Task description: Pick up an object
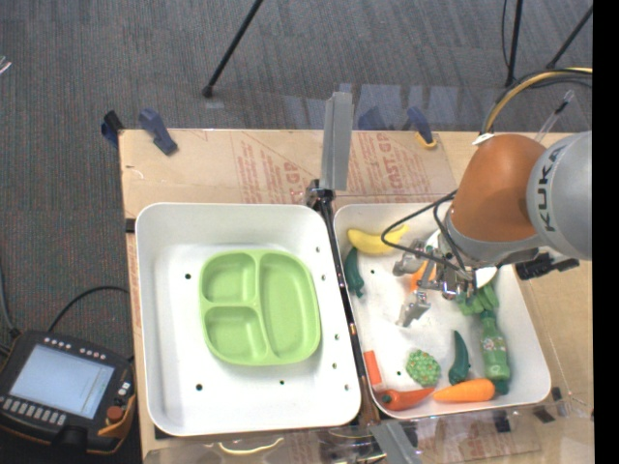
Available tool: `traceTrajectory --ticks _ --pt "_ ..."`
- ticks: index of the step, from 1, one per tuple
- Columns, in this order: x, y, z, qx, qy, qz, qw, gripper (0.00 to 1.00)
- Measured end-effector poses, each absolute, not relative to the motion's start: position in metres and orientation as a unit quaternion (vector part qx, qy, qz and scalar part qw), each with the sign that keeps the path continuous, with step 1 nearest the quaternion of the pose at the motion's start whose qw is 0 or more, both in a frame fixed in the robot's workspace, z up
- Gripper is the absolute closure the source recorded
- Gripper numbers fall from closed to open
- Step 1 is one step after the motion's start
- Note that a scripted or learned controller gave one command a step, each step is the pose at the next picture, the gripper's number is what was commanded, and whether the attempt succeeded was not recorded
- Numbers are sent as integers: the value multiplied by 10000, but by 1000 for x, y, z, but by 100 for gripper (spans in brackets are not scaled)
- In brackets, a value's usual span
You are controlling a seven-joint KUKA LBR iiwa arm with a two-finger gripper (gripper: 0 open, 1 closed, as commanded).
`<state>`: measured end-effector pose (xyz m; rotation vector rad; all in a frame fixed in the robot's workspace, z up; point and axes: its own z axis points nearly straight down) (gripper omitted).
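Reaching in from the right, the grey arm with the orange band [498, 201] hangs its tool [418, 307] low over the middle of the right white bin [537, 356]. Whether the tool's tips are spread or pressed together cannot be told, since they are small and seen from above against the white floor, and nothing can be made out between them. The likeliest target seems to be the small green dotted ball [423, 366], which lies directly nearer than the tool, close but apart; being round, it offers no long axis to align with. An orange toy carrot [466, 391] lies near and to the right, its length running left to right along the near wall. A yellow toy banana [375, 239] sits far and left. The left bin holds a green divided plate [259, 307].
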<state>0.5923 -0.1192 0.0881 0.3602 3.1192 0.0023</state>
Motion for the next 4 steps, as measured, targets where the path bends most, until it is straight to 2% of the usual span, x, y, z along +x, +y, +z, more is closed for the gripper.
traceTrajectory --ticks 1,2,3,4 --pt "624 -124 88 971 9953 3 14 0" --pt "579 -94 88 1222 9925 10 0 0" --pt "549 -95 87 1079 9942 4 -8 0" --pt "484 -100 87 1530 9882 3 -2 0"
